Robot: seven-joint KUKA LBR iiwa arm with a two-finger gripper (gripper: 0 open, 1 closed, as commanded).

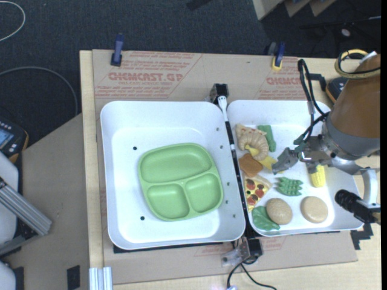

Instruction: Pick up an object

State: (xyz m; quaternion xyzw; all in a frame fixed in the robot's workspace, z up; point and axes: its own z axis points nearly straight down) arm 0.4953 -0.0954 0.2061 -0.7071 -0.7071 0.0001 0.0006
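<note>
The right bin (284, 109) holds several toy foods. A tan croissant (251, 139) lies at its upper left with a green piece (266, 136) beside it. Below them are a brown wedge (250, 164) and a pizza slice (256, 190). A green leafy piece (288, 187), a brown bun on a green leaf (277, 210), a tan round cookie (314, 208) and a yellow corn piece (317, 175) lie toward the front. My gripper (283, 161) hangs low over the bin's middle, just right of the brown wedge and above the leafy piece.
The left bin (121, 125) holds a green divided plate (179, 180). The arm's grey and orange body (357, 113) covers the right bin's far right side. Black cables (308, 95) run over the right bin's back rim. Clamps sit between the bins.
</note>
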